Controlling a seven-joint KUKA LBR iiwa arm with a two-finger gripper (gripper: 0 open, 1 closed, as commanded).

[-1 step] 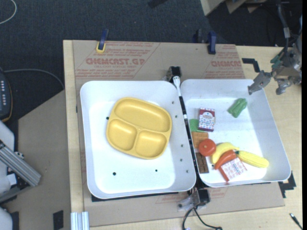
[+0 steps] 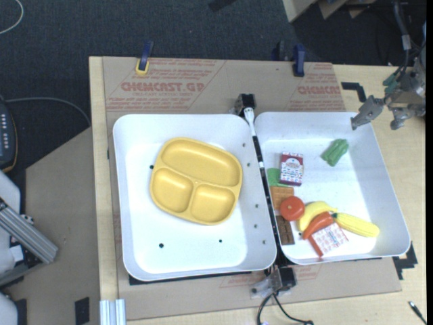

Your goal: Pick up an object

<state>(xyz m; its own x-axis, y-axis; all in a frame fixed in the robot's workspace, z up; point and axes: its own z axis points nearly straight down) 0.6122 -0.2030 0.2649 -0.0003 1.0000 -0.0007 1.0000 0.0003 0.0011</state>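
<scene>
Two shallow white bins sit side by side on the worktop (image 2: 203, 80): the left bin (image 2: 128, 202) holds one yellow three-compartment tray (image 2: 196, 179), and the right bin (image 2: 385, 175) holds the loose objects. Counted there: one green block (image 2: 335, 152) toward the far right corner of the right bin, one small red-and-white carton (image 2: 292, 168) near that bin's left wall, a green piece (image 2: 273, 177) touching the carton's left side, one brown bar (image 2: 283, 212) lying along the left wall, one red tomato (image 2: 291, 208) just beside the bar, one yellow banana (image 2: 345, 221) toward the near edge, and one red pepper-like piece (image 2: 316, 225) with a white labelled packet (image 2: 331, 238) against it. The tomato, banana and red piece crowd together, touching. The arm's metal end sits above the far right corner of the right bin, with the pincer (image 2: 362, 116) over the rim, apart from the green block and holding nothing; how wide it is parted I cannot tell.
</scene>
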